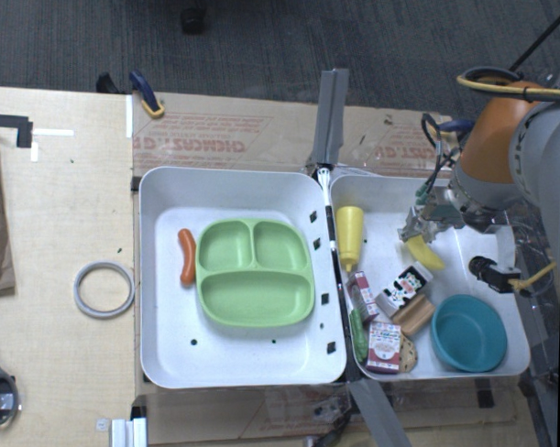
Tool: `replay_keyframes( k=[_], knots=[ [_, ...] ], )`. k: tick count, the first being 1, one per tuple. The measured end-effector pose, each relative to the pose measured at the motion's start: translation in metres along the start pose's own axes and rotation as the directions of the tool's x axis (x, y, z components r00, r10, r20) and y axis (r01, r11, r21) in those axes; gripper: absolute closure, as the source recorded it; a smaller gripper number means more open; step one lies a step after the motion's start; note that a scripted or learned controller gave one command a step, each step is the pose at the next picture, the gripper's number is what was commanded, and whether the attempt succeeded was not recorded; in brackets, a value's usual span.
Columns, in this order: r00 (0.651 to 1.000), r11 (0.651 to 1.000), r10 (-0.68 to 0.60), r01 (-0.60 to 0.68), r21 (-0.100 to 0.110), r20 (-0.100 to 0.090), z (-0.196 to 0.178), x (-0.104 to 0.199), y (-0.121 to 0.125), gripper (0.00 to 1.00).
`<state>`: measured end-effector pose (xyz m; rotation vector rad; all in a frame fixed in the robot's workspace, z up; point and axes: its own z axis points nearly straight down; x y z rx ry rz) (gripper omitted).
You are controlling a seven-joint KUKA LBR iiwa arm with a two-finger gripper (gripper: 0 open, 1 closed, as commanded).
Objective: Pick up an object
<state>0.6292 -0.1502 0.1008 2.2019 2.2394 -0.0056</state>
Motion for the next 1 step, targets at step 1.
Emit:
replay_keyframes(
  k=[1],
  knots=[
    [1.000,1.000,0.028,-0.028,-0.001,-0.001,-0.1616,0.0677,0.0087,1.00]
  ],
)
